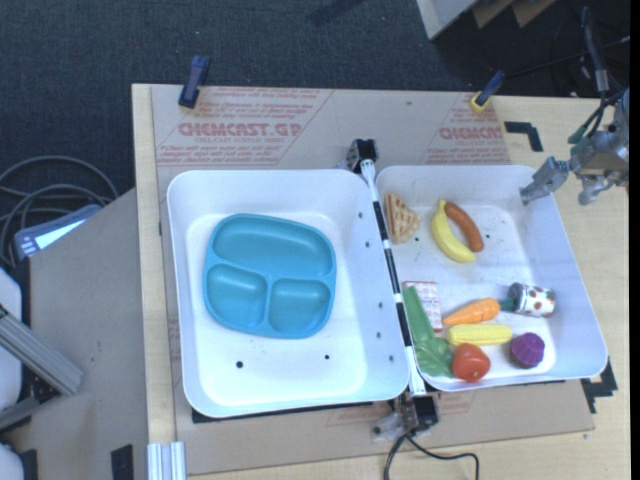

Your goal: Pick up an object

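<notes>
The gripper (562, 180) sits at the far right of the camera view, above the back right corner of the right bin (560, 258), with its two grey fingers (537, 183) spread apart and nothing between them; they touch none of the toys. Nearest to it in that bin lie a yellow banana (449, 239) with a red-orange sausage (465, 225) just beside it, almost touching, and a waffle piece (401, 216) against the bin's left wall. Toward the front of the same bin there is a small can (532, 299) lying on its side, an orange carrot (470, 313), a corn cob (481, 335) just below the carrot, a purple grape-like fruit (527, 349), a red tomato (471, 363) and a green vegetable (424, 338) running along the left wall, with a small printed packet (423, 297) near its top end. The left bin (190, 268) holds a blue divided plate (269, 274), well apart from the gripper. Both bins rest on a cardboard-covered bench (300, 128).
</notes>
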`<control>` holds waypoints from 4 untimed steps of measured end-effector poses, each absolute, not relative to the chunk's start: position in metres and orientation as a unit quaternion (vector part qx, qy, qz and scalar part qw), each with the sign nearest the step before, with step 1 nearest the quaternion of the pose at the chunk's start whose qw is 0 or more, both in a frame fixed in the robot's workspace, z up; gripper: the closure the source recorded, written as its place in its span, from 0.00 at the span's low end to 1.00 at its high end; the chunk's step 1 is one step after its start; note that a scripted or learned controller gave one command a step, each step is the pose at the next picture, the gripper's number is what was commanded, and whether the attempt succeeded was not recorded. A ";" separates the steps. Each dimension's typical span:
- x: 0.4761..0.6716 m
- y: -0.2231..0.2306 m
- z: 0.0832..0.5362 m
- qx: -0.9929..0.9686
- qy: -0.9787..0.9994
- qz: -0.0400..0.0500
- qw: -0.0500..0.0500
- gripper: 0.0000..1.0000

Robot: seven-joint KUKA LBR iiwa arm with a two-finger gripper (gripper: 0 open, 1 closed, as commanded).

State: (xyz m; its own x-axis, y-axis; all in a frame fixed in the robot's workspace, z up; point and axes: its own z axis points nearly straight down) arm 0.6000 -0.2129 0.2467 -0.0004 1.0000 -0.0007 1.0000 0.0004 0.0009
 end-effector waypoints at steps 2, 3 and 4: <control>0.648 -0.145 0.085 0.707 0.708 0.001 0.000 0.00; 0.649 -0.146 0.096 0.706 0.708 0.000 0.002 1.00; 0.605 -0.086 0.186 0.707 0.708 0.001 0.000 1.00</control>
